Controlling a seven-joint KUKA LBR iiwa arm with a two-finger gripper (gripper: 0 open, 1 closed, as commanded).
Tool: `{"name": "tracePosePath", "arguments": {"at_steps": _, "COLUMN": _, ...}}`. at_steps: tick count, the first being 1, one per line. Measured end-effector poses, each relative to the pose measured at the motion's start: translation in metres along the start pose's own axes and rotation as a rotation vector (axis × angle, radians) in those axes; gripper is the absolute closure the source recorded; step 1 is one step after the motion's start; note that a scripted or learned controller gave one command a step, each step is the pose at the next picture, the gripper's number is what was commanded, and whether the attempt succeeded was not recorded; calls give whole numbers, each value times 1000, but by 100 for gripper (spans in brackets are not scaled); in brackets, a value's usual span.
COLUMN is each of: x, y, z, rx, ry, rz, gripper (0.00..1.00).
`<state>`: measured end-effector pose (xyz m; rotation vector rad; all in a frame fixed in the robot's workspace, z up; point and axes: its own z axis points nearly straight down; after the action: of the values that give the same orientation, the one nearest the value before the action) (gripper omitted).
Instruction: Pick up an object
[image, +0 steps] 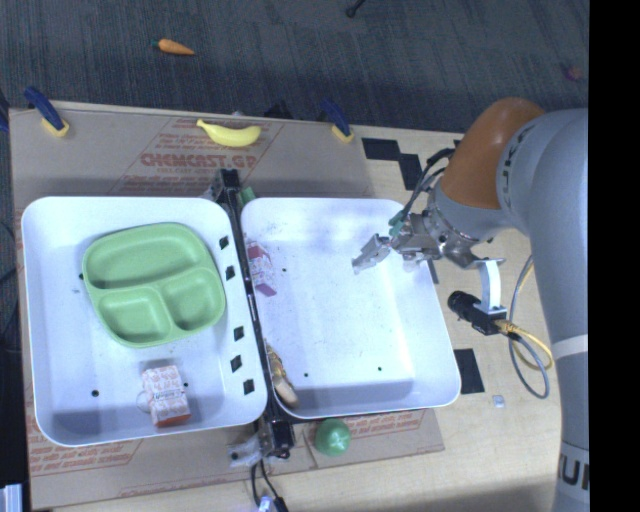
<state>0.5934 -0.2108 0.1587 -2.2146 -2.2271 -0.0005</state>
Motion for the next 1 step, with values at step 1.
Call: {"name": "tracePosePath", "arguments": {"at_steps": 1, "x": 0, "y": 57, "z": -9, "rx": 0, "ry": 0, "rz": 0, "gripper": 0}}
